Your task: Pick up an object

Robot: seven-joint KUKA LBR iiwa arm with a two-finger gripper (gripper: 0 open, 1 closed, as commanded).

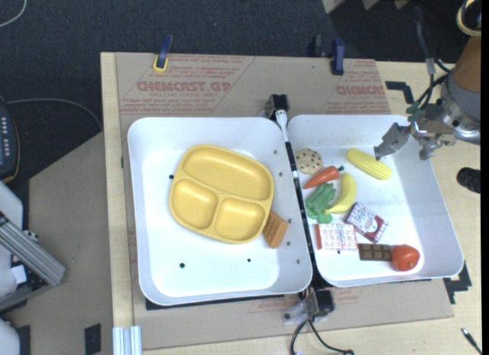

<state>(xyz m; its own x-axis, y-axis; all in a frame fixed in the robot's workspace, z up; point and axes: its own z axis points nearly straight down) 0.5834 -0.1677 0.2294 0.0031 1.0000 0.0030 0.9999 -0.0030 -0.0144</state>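
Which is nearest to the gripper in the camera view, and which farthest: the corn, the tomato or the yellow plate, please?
From the gripper:
1. Corn, just beside it in the right bin.
2. Tomato, at that bin's front edge.
3. Yellow plate, over in the left bin.

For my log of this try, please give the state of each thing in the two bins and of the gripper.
gripper: above right bin, holding nothing seen
corn cob: lying flat, near gripper
yellow divided plate: upright in left bin
bread slice: leaning on plate's edge
cookie: flat
carrot: lying flat
banana: lying beside green vegetable
chocolate bar: flat, touching tomato
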